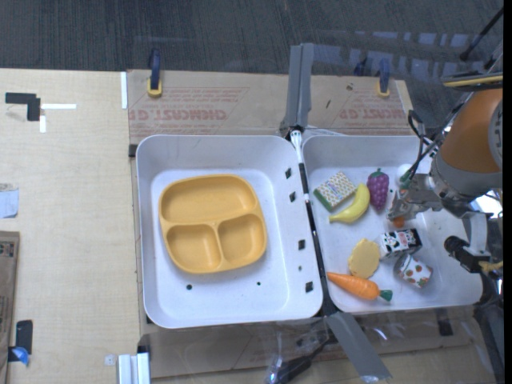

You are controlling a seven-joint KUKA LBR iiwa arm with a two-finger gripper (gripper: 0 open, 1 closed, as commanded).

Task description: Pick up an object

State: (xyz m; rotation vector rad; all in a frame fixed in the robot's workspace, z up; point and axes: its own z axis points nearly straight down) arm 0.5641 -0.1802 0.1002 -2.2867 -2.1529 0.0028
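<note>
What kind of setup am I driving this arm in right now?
Probably a robotics lab test bench, not a kitchen: two shallow white plastic bins side by side, cardboard sheeting held by clamps, and plastic toy food like the yellow banana and orange carrot.

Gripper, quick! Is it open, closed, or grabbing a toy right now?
Gripper: cannot be told. It is down in the right bin, next to the purple grapes, and nothing can be seen held in it.
</note>
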